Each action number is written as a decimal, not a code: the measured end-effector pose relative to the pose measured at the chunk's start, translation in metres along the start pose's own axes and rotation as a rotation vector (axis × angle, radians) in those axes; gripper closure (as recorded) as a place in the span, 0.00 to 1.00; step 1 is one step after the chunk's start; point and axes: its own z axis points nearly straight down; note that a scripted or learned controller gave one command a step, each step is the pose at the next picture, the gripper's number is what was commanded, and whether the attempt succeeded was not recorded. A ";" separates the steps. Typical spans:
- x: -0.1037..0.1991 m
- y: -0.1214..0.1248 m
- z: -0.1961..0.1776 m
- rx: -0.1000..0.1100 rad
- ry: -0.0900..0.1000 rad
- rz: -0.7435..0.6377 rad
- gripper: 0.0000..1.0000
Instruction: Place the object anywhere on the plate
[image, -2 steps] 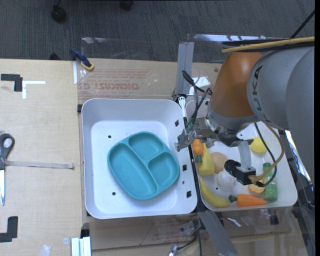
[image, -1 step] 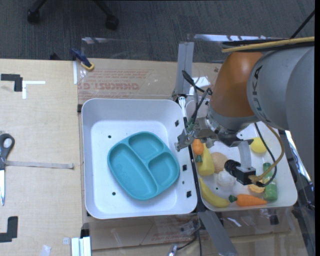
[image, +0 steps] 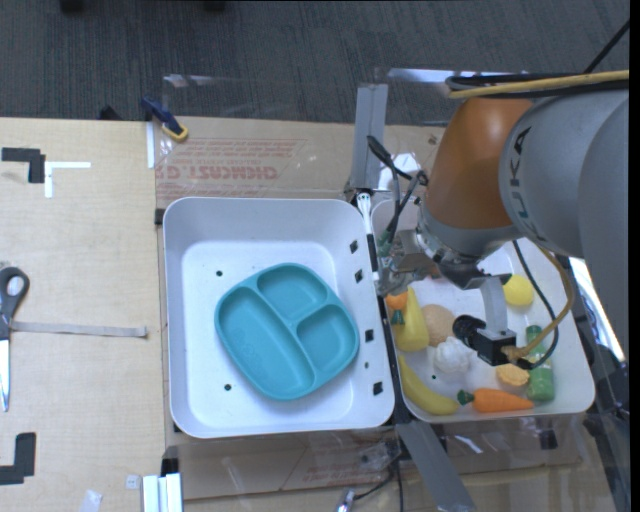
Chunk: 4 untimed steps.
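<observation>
A robotics lab: a plywood bench on grey carpet, taped marks at nine o'clock, two white bins bolted centre.

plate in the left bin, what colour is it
The plate is teal blue, a divided plate with three sections, plain in the camera view.

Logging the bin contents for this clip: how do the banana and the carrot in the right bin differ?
The banana is yellow; the carrot is orange with a green end. The banana is curved and runs along the bin's left side toward the front wall; the carrot is straight and lies along the front wall. The banana looks longer than the carrot. Both lie flat in the right bin, close to each other at the front; neither is on the plate.
</observation>
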 end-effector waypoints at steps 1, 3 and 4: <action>0.060 -0.035 0.005 0.002 0.001 0.093 1.00; 0.058 -0.034 -0.004 0.002 0.000 0.092 1.00; 0.131 -0.054 -0.018 -0.001 0.001 0.153 1.00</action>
